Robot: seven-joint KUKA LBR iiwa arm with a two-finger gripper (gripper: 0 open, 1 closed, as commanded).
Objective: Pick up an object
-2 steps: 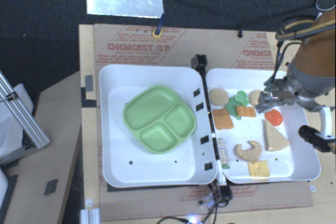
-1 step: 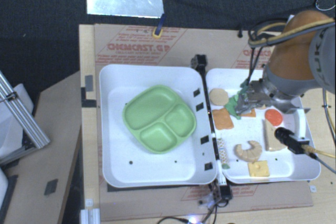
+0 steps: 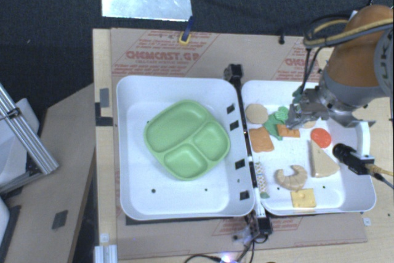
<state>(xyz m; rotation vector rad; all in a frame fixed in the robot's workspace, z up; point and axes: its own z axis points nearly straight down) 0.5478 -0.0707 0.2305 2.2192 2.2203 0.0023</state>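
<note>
So far the pick looked unfinished in the camera view: every piece of toy food lay on the floor of the right bin (image 3: 354, 197), and nothing was lifted clear of it. The fingers (image 3: 294, 122) were low over the far half of that bin, right above the cluster made by the green leafy piece (image 3: 278, 119) and the small orange block (image 3: 288, 131), seemingly touching or just about to touch them. Whether they were spread or clenched I could not tell, since the dark fingertips merged with the items beneath, and no object showed plainly between them. The likely target, by my judgement, was that green piece or the orange block beside it. Around them sat a tan round piece (image 3: 257, 113) near the bin's far-left corner, an orange slab (image 3: 261, 140), a red disc (image 3: 321, 137), a pale wedge (image 3: 322, 162), a croissant-like piece (image 3: 292, 177) and a yellow cracker (image 3: 303, 198) at the near edge. The left bin (image 3: 132, 194) carried a green divided plate (image 3: 186, 139). Closing, lifting and confirming the hold all remained
</note>
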